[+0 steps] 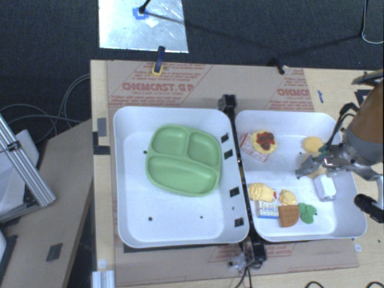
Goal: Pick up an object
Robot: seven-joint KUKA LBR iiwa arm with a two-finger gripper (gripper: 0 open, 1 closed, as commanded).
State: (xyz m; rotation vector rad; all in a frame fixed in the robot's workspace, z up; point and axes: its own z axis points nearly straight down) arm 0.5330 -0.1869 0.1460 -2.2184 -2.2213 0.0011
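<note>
My gripper [311, 165] hangs low over the right bin [345, 224], in its right half, on the grey arm [366, 131] that comes in from the right edge. A yellow toy food piece [312, 144] lies just behind it, and a white block [326, 188] lies just in front and to its right. Further left in the same bin is a red-and-yellow pizza-like piece [264, 141]. Near the bin's front lie a yellow corn-like piece [261, 192], a small bread piece [287, 197], a brown slice [288, 215] and a green leafy piece [308, 212]. Nothing is visibly held.
The left bin [129, 221] holds a green divided plate [183, 161]. A black divider with clips [235, 161] runs between the two bins. Both bins sit on a cardboard sheet [198, 83]; a metal plate [143, 17] lies on the floor behind.
</note>
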